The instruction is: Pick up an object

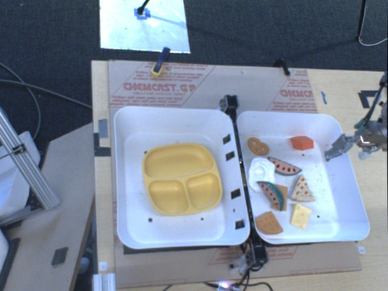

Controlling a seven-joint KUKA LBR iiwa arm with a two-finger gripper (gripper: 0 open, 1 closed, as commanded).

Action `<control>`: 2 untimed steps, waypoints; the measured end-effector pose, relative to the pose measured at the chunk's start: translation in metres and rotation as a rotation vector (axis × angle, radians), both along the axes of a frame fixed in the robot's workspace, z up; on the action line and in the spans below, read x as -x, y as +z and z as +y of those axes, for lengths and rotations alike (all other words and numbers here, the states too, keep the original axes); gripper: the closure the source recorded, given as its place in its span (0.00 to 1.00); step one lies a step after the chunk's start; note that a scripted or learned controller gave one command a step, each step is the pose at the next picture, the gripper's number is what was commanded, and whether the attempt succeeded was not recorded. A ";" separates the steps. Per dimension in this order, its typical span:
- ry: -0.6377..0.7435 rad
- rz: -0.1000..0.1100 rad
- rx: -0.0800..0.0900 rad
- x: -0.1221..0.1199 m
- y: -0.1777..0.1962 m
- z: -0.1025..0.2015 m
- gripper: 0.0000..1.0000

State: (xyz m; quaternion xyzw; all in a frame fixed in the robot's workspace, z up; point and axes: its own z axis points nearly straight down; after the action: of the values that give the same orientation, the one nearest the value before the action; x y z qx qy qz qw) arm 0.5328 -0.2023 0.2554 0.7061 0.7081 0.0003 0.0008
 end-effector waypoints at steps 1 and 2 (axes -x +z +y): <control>-0.004 0.013 -0.005 0.050 -0.152 0.002 0.00; -0.002 -0.001 0.000 0.045 -0.133 -0.004 0.00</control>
State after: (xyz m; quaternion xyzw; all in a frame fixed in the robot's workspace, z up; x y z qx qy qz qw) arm 0.4873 -0.2066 0.1223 0.7068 0.7074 0.0006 0.0014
